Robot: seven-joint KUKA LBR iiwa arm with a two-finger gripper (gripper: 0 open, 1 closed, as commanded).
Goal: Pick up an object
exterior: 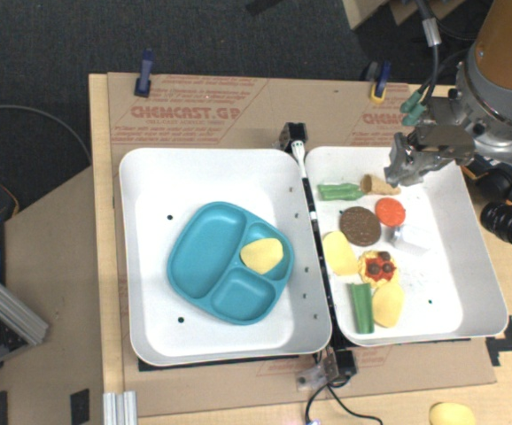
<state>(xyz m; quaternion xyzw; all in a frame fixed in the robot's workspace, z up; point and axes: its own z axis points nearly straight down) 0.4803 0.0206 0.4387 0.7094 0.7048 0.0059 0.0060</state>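
A: Left bin [141, 237]?
B: One divided plate [207, 259] at centre; a chip-shaped piece [261, 254] in its right compartment.
A: Right bin [469, 273]?
B: Bean pod [337, 190] at the back, round patty [360, 225] before it, tomato [390, 211] to the patty's right, pizza slice [378, 268] nearer front. Pincer [404, 173] above the back edge.

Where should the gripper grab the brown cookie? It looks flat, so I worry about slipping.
Grip the brown cookie across its rim, coming straight down. It lies flat; close along the upper-left to lower-right line, since the yellow piece and red tomato crowd its other sides.
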